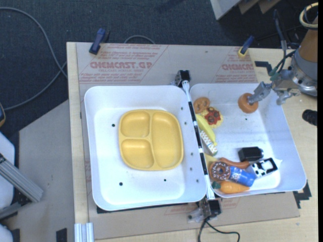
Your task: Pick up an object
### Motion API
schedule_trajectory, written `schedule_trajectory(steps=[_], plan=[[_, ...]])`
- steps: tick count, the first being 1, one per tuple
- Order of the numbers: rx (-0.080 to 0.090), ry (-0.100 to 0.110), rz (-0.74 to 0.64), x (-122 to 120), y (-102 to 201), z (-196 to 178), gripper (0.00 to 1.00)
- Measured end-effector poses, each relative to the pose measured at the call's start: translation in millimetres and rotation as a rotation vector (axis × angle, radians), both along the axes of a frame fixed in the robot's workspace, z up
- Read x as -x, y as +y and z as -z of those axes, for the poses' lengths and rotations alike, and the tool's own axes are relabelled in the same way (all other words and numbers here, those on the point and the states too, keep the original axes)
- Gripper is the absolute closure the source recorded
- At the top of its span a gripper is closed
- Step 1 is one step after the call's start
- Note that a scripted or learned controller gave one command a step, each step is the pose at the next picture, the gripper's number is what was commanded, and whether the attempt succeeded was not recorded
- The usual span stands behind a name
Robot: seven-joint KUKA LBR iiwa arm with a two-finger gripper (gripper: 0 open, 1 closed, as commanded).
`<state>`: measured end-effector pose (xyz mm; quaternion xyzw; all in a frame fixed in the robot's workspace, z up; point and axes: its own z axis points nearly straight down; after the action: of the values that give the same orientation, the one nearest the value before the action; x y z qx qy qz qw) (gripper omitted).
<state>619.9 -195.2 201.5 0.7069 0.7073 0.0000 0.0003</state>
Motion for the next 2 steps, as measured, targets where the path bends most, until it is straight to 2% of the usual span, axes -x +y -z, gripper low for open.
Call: schedule_trajectory(steps=[1,2], plan=[[0.0,0.009,-0.002,-44,3,110,0.0],[0.0,-0.007,-0.001,31,73,112,0.0]])
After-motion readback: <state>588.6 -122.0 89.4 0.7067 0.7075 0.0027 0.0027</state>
